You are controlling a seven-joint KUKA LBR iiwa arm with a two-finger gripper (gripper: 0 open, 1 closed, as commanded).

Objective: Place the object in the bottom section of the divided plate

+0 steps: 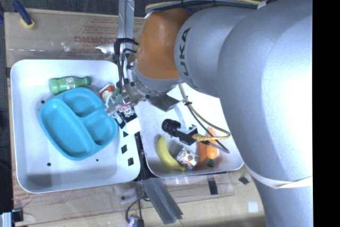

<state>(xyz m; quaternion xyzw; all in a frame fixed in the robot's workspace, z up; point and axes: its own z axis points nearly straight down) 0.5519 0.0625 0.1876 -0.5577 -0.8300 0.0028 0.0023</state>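
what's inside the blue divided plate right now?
All three sections of the blue divided plate that show look bare. The tool sits at its upper right rim and covers that corner, so what lies under it can't be seen.

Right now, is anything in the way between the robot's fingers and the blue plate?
Nothing visible blocks it. The gripper hangs at the plate's upper right rim, by a small red and white object. The green bottle lies above the plate, off to the side.
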